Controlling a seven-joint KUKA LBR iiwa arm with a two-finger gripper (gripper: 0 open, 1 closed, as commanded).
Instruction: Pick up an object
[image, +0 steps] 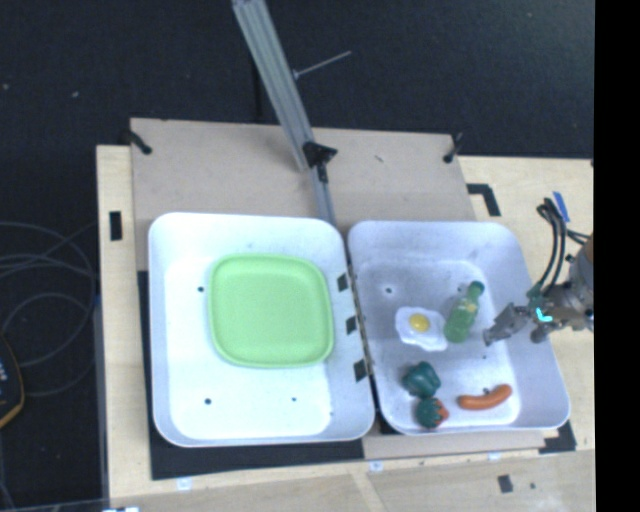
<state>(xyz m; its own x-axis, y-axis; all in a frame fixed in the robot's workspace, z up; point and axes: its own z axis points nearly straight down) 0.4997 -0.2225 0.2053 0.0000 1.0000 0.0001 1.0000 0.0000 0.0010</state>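
The right bin (500, 245) holds several toy foods. A green bottle (462, 312) lies near its middle, beside a fried egg (420, 326). Toward the front lie a green pepper (421, 377), a small red and green piece (431, 411) and a red sausage (484, 399). My gripper (518, 330) hangs over the bin's right side, just right of the bottle and apart from it. Its fingers stand spread and open with nothing between them.
The left bin (180, 400) carries a square green plate (270, 310). A grey pole (285, 90) slants up from the bench's back edge between the bins. Cables (555, 230) hang near the arm at the right.
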